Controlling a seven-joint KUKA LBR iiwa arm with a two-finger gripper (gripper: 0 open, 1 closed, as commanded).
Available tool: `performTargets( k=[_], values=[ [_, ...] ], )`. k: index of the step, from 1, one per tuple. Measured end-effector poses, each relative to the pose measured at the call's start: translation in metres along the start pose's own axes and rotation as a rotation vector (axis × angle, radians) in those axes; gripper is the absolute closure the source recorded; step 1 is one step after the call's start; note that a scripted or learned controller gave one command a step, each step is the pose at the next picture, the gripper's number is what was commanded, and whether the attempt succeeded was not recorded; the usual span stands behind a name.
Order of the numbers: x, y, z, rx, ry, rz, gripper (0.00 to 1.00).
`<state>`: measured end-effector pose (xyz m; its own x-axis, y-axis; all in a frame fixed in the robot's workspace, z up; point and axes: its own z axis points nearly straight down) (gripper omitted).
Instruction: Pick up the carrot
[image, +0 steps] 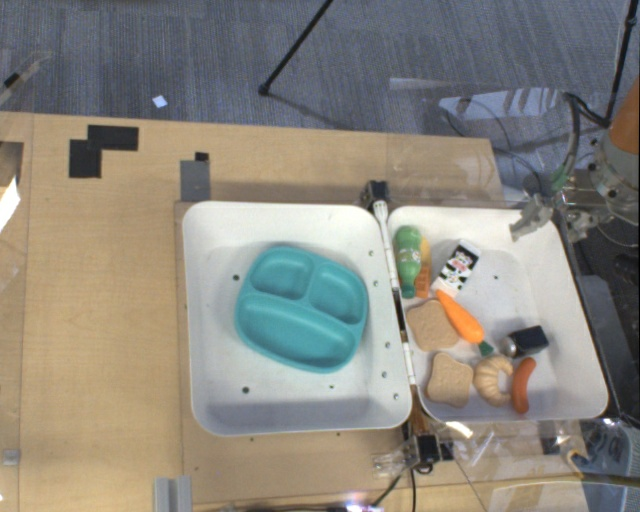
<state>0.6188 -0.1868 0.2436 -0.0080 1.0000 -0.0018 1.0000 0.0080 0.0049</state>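
A red sausage (522, 385) and a knotted pretzel (492, 379) lie nearest, beside two rough tan bread slices (449, 379). The carrot (460, 316), a smooth orange cone, lies slantwise mid-bin, well below and left of the gripper (535, 214). Whether that tool is clenched or released, I cannot tell. Left sits a glossy teal divided plate (301, 309).

A teal plastic divided plate (301, 309) lies in the left white bin (205, 330) on a wooden table (90, 330); two tan bread slices (448, 379) and a red sausage (522, 385) fill its neighbour
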Motion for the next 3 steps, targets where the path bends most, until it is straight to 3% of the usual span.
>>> performTargets(
  k=[1,2,3],
  values=[
    [0.053,-0.06,0.129,0.013,0.006,-0.05,0.0],
    [0.051,-0.054,0.111,-0.006,0.0,-0.052,1.0],
    [0.107,-0.091,0.142,-0.05,-0.01,-0.341,1.0]
  ],
)
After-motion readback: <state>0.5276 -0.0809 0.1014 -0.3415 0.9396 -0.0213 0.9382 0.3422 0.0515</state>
